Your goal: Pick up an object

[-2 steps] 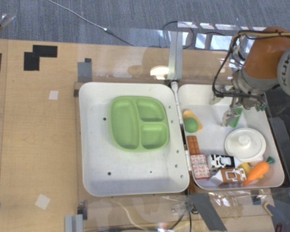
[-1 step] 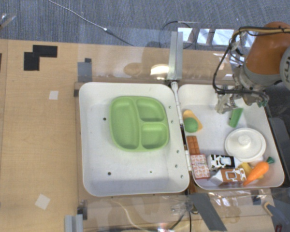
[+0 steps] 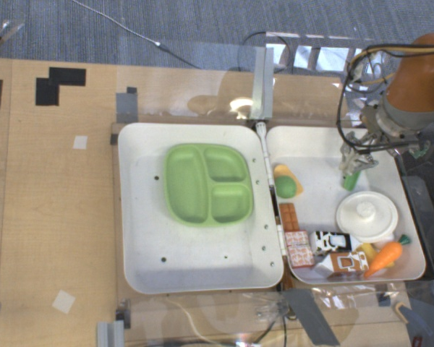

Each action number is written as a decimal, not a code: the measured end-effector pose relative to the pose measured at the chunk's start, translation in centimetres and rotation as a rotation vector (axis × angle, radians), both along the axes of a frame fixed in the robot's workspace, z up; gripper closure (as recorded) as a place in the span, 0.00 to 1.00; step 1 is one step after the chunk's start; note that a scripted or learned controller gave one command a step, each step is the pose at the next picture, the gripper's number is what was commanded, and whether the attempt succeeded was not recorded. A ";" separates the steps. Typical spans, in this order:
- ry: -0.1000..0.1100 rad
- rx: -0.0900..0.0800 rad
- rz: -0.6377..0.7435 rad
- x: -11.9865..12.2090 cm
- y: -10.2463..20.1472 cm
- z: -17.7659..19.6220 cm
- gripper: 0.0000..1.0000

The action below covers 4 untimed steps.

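Tabletop, pale wood: two white bins. Tool, apparently gripping a small green cylindrical item, stood over the right bin. Pick seemingly begun; lift remained.

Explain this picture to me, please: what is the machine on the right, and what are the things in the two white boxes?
One camera looks down at a slant on a bench. The machine is a robot arm, grey with an orange band, reaching in from the right. Its gripper, a two-finger hand, hangs over the right bin, near a small green thing; I cannot tell whether it holds it. The left bin holds a green tray with three compartments. The right bin holds toy food and dishes: a white lidded bowl, a carrot, a yellow and green piece, and some small boxes along the front.
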<state>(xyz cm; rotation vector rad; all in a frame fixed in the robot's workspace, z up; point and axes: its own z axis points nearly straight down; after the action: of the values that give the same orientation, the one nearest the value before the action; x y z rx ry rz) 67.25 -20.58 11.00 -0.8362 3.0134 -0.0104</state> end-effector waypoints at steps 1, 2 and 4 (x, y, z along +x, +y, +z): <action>0.000 -0.004 0.369 0.0 0.1 5.0 1.00; 0.002 -0.003 0.368 -0.1 0.1 4.9 0.00; 0.002 -0.003 0.476 -7.5 10.7 -1.8 0.00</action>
<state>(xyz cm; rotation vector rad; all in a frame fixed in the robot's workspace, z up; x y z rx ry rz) 59.77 -9.86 9.16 -1.5240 2.7329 -0.0087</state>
